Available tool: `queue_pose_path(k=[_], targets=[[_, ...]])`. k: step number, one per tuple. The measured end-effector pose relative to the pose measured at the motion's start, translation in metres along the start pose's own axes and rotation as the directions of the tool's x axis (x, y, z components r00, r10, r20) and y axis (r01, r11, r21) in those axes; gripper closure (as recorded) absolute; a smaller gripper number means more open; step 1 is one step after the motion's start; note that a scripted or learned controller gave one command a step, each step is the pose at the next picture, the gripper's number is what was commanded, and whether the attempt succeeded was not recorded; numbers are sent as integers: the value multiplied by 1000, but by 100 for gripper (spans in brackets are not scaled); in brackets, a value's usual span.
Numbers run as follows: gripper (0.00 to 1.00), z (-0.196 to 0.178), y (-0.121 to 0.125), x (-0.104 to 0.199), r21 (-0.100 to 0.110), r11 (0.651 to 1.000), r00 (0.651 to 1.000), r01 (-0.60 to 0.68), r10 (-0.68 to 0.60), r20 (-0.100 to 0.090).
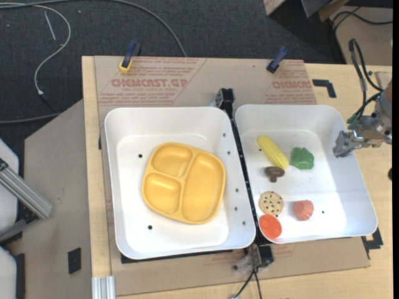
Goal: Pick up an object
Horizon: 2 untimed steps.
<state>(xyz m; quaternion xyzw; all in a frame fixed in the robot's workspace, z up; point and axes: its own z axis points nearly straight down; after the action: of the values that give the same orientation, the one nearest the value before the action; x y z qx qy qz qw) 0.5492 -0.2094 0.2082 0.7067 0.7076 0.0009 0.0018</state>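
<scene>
The right bin (349, 185) holds several toy foods: a yellow corn cob (273, 151), a green piece (302, 159), a small brown mushroom (275, 173), a spotted cookie (270, 202), a red-orange round piece (270, 227) at the front rim and a pink-red chunk (303, 210). My gripper (346, 144) hangs over the right rim of that bin, to the right of the green piece and well apart from it. Nothing shows in its grasp.
The left bin (124, 167) carries a yellow divided plate (184, 182) in its middle. A black clamp (225, 97) sits between the bins at the back. Blue clips (129, 55) hold the cardboard base at its far edge.
</scene>
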Motion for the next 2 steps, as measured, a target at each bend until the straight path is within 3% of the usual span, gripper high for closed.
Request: queue_pose_path(k=[1,2], targets=[[100,-53,1,0,-1,1000,1000,1,-1,1],[100,-44,4,43,6,1000,1000,3,-3,-3]])
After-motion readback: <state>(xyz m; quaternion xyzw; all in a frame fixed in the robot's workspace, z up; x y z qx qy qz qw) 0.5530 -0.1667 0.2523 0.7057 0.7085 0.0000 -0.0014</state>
